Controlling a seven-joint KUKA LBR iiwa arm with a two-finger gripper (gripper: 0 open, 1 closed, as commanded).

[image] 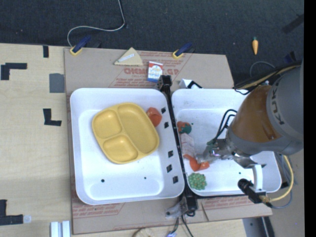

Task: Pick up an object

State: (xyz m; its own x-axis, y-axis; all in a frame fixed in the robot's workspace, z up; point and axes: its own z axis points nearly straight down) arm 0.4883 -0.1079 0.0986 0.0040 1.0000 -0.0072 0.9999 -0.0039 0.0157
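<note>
Closest to me at the bottom of the right bin is a green bumpy thing, sitting near the bin's front wall. Just above it there's an orange-red piece, and that's where the gripper is hanging out, right next to it, low in the bin. Honestly I can't tell from this angle if it's spread or pinching anything, the wrist blocks too much. Arm comes in from the right, big grey body with the orange band covering a good chunk of that bin. Further up in the same bin is a small orange and teal toy, hard against the divider side, and a pale pinkish item lies between it and the orange-red piece. Over in the left bin there's a yellow tray with three compartments, tilted a bit, and a red-orange object touching its upper right edge. Behind the bins on the cardboard, a small red and white box and a tan wedge.
</note>
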